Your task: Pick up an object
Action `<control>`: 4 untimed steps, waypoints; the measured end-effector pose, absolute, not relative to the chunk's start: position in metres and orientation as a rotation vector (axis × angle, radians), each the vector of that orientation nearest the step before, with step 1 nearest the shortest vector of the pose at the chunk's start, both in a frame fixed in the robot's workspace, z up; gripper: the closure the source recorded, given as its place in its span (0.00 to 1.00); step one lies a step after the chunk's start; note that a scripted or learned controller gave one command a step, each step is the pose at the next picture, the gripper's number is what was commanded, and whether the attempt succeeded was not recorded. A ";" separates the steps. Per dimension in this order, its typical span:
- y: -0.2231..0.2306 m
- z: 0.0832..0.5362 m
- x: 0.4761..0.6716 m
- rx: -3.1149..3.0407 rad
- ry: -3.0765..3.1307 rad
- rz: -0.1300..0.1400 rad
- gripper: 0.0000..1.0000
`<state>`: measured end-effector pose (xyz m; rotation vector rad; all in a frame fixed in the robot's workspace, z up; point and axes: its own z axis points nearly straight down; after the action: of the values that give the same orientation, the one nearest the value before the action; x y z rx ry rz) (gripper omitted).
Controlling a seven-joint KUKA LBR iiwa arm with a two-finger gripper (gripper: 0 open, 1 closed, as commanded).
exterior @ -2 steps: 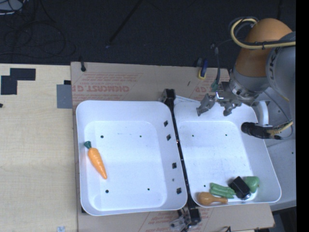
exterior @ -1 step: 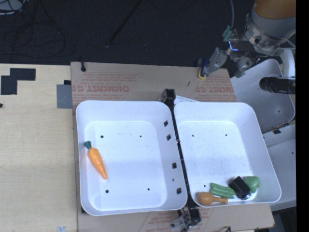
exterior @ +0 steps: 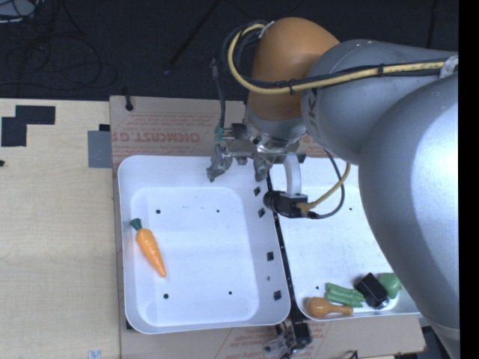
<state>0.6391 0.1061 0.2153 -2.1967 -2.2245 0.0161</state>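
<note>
From the camera above the bench, my gripper [exterior: 238, 169] hangs over the far rim of the left bin [exterior: 187, 321], close to the ridge where the two bins meet. My fingers are spread apart, and there is nothing between them. So I judge the pick has not begun in earnest: nothing is grasped and nothing is lifted.

The nearest candidate is the toy carrot [exterior: 150, 250], lying flat on the floor of the left bin, well apart from my fingers, toward the near-left side with its green top pointing away from me.

The right bin [exterior: 359, 314] holds a small cluster in its near corner, also well apart from my fingers: a green bean-like piece [exterior: 343, 294], a tan pear-shaped piece [exterior: 326, 307], a black block [exterior: 371, 289] and a green lump [exterior: 389, 282] partly hidden by my arm.

What remains is everything: travel to one object, descend, close and lift.
</note>
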 end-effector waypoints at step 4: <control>0.076 0.474 0.599 -2.229 -2.220 -0.007 1.00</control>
<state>0.5995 0.0756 0.4744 -2.2292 -2.2202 -0.0065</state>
